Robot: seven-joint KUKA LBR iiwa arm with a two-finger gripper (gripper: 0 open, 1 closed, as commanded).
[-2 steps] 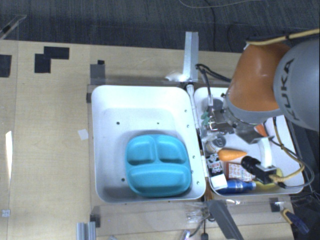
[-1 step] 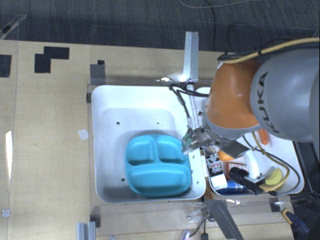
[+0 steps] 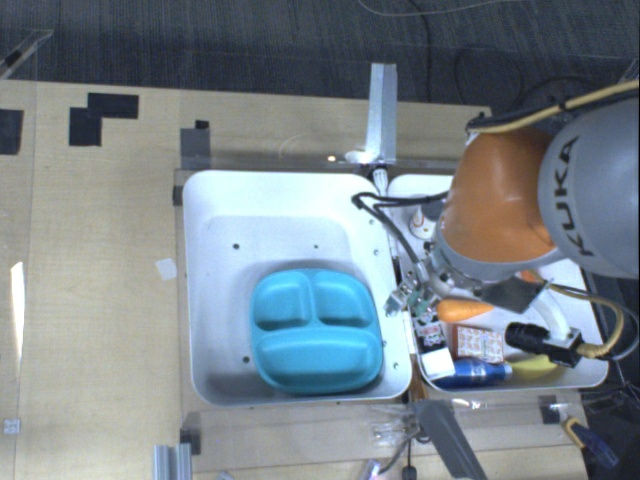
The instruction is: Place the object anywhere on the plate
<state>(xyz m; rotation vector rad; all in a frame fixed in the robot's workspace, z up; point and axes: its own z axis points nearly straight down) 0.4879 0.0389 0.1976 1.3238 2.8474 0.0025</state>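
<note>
A light blue plate (image 3: 316, 328) with three compartments lies in the left bin (image 3: 215, 268), toward its front. My gripper (image 3: 410, 298) hangs low at the left edge of the right bin (image 3: 592, 373), just past the wall between the two bins. The arm's orange band and grey wrist hide most of that bin. Beside the gripper lies an orange carrot-like object (image 3: 465, 309). I cannot see anything held in the gripper.
At the front of the right bin lie a red and white patterned box (image 3: 478, 343), a blue bottle (image 3: 470, 373) and a yellow object (image 3: 535, 366). A metal post (image 3: 382, 113) stands behind the bins. Cables trail near the dividing wall.
</note>
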